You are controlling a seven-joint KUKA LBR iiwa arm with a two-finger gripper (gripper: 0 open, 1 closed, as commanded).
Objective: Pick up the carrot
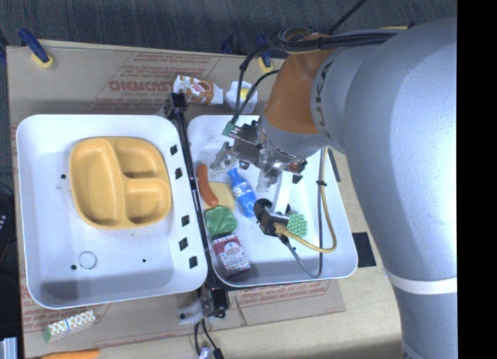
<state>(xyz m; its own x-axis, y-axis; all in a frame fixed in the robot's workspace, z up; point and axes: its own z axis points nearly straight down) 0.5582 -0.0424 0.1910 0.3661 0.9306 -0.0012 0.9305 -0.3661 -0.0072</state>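
While we are hovering the jaws (242,165) low in the right bin (342,252), fingers unreadable, the carrot (206,186) is lying just left, running near-to-far.

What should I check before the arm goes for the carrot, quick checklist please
1. Carrot in view: ok, it lies along the left wall of the right bin.
2. Carrot free of the gripper: ok, nothing orange shows between its parts.
3. Gripper over the carrot: not ok, it hangs to the right, nearer the blue bottle.
4. Room around the carrot: not ok, the green item and a yellow piece crowd its lower end.
5. Finger opening: cannot tell.
6. Yellow tray out of the way: ok, it sits in the left bin.
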